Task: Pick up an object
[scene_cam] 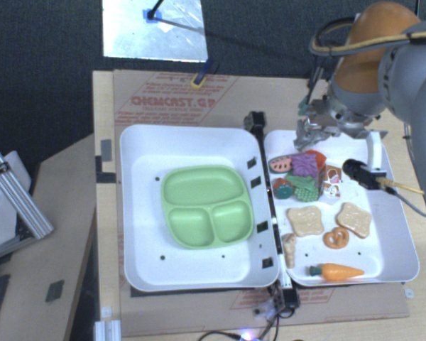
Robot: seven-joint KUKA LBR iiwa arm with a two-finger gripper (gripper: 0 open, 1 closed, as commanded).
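Toy food lying in right bin [401,258]: purple grapes [304,163] at back of pile, touching watermelon slice [280,165] and green piece [303,187]; 2 bread slices [304,220], pretzel [335,239], carrot [339,271] spread nearer front. Gripper [307,142] hovering just above grapes at bin's back edge; jaw state cannot tell, tips blurring into arm. Green tray [202,206] sitting in left bin [138,190]. Advice: descending straight, centring on 1 piece, avoiding clutter; isolated carrot or bread likely offering easier grasp.
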